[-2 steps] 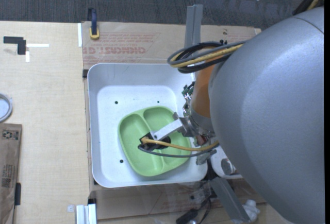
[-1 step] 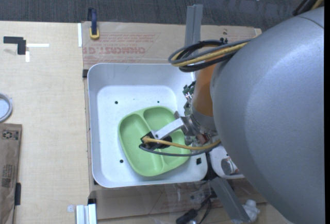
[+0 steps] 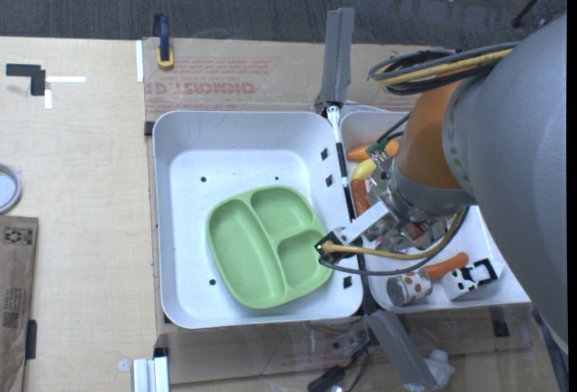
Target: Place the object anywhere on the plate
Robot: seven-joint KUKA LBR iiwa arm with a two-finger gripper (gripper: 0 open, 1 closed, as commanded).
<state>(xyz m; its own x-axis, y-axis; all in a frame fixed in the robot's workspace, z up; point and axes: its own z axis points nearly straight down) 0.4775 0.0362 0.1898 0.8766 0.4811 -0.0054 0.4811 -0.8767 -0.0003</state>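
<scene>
A light green plate [image 3: 266, 246] with three compartments lies in the left bin [image 3: 180, 201], towards its front right. The compartments hold nothing. My gripper [image 3: 377, 228] hangs below the orange-banded wrist, over the left part of the right bin [image 3: 505, 287] and close to the wall between the bins. The arm hides most of it. Several small objects lie in the right bin: a yellow piece [image 3: 364, 168], an orange piece [image 3: 359, 152], a red piece [image 3: 360, 196], an orange carrot shape [image 3: 444, 267] and a small spotted can [image 3: 410, 289]. I see nothing held.
A black-tipped yellowish cable [image 3: 361, 249] runs from the wrist across the divider to the plate's right edge. A black-and-white item [image 3: 473, 278] sits at the right bin's front. The grey arm covers much of that bin. A metal post [image 3: 338, 57] stands behind the bins.
</scene>
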